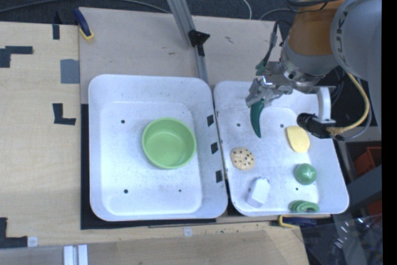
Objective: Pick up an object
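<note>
Two bins on the surface (37, 133). Left bin (105, 96): just a green bowl (168, 143), well apart from the action. Right bin (229, 102), left to right: speckled cookie (242, 159), white block (258, 191), dark green pepper-shaped piece (255, 118), yellow piece (298, 138), green ball (304, 173), green ring (304, 206) at the near rim. Hand (265, 96) sits right at the pepper's top end, pepper hanging tilted below it. Looks pinched at the very tip, fingers nearly closed on it, but hard to confirm from above. Risks, judged from here: shallow tip grip, so could swing or slip out on lift. If dropped, likely lands beside cookie or yellow piece. No clean regrasp angle guaranteed.
</note>
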Controlling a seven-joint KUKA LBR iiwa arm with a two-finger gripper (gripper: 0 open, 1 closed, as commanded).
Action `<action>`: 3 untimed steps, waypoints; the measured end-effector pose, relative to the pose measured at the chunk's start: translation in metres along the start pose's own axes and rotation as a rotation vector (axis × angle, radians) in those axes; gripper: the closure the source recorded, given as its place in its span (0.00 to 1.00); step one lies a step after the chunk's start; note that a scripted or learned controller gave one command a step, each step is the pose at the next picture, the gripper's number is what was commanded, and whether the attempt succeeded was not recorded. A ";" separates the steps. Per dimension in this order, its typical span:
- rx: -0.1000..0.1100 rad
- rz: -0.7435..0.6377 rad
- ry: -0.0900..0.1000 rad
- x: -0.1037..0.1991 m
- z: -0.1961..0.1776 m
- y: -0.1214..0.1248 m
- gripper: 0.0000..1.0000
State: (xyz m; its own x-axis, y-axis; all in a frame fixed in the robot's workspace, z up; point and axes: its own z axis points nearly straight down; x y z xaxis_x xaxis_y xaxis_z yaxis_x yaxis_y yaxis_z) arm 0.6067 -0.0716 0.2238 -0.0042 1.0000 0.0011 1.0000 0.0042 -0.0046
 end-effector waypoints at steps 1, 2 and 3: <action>-0.002 -0.002 0.001 0.051 -0.009 -0.018 1.00; -0.001 -0.002 0.001 0.097 -0.017 -0.043 1.00; 0.001 -0.002 -0.001 0.144 -0.001 -0.066 1.00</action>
